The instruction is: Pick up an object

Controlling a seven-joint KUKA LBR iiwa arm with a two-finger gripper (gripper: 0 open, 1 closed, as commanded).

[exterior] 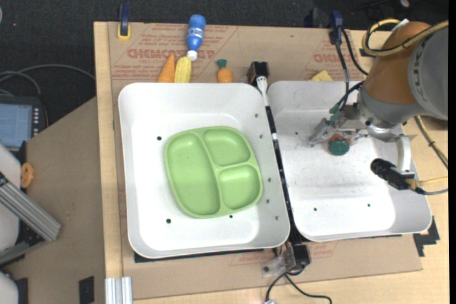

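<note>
Green plate [211, 171] in left bin [142, 224], lower centre. Right bin [356, 213], centre right: small teal ball [338, 147] just under gripper [340, 130], touching or nearly; open-or-closed state impossible to tell. Looks light, round, likely slippery; best pinched across middle. Toy corn [183, 69] and bottle [194, 34] beyond bins, upper centre.

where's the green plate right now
The green plate lies in the middle of the left bin, across the divider from the gripper.
</note>
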